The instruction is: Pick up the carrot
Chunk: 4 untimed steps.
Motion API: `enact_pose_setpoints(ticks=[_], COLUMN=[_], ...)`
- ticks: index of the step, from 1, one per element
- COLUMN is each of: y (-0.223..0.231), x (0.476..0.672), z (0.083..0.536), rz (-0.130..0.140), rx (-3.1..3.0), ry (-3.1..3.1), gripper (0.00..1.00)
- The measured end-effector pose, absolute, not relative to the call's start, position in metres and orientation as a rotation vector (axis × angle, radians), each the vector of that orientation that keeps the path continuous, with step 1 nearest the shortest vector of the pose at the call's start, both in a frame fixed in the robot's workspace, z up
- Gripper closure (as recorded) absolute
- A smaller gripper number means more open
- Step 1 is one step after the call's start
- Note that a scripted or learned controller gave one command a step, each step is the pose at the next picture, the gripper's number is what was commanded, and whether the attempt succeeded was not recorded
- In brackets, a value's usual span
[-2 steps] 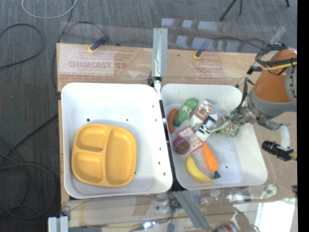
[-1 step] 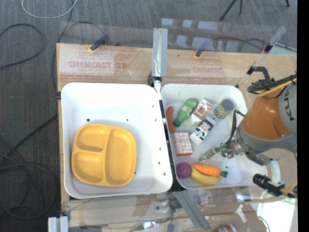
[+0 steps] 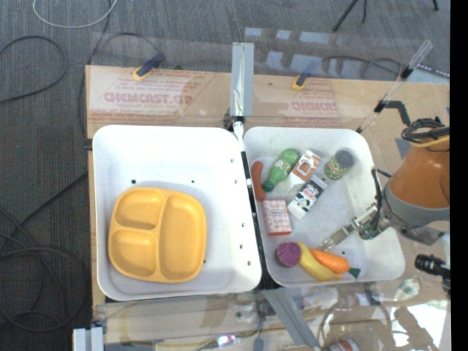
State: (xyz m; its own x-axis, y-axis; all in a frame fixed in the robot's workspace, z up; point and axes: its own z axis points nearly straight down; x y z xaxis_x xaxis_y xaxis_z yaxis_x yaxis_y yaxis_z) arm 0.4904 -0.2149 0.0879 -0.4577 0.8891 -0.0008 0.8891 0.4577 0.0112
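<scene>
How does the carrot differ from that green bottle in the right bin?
The carrot is orange and tapers to a point; the green bottle is green with a narrow neck. The carrot lies near the bin's front edge, touching a yellow banana; the bottle lies farther back, beside a sausage. Both lie flat in the same white bin.

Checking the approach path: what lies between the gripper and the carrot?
In the camera view, just bare white floor of the right bin separates the gripper from the carrot just below it.
</scene>
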Motion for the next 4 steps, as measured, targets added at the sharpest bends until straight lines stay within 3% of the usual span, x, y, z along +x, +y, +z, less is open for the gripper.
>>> enact_pose_setpoints(ticks=[1, 2, 3, 4], y=[-0.215, -0.219, -0.223, -0.216], x=[0.488, 0.489, 0.485, 0.498], z=[0.101, 0.088, 0.105, 0.092], rz=[0.012, 0.014, 0.002, 0.01], rx=[2.075, 1.552, 0.996, 0.328], ry=[2.372, 2.732, 2.982, 3.093], gripper=[0.0, 0.0, 0.0, 0.0])
